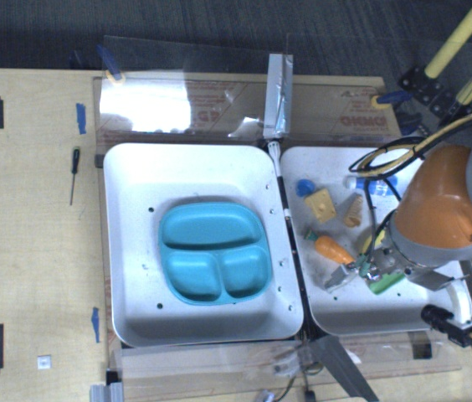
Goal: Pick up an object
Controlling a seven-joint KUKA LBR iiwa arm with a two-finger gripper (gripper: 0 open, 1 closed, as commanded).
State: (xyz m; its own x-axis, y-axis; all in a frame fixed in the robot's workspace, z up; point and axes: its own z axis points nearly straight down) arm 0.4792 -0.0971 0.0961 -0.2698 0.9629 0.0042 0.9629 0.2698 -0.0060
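Note:
My gripper (355, 269) hangs low in the right bin (336, 308), under the orange wrist band (441, 203). An orange carrot-shaped piece (333, 249) lies just left of it, touching or nearly touching it. A green piece (385, 282) pokes out right beside the gripper, partly hidden by the arm. Farther back in the bin lie a tan block (322, 205), a small cork-coloured piece (352, 212), a small blue piece (305, 188) and a blue-and-white item (380, 188) half covered by cables.
The left bin (127, 224) holds a blue divided tray (214, 250). A clear upright panel (276, 99) stands behind the wall between the bins. Black and yellow cables (403, 145) loop over the right bin's back corner. A screwdriver (74, 172) lies on the bench at left.

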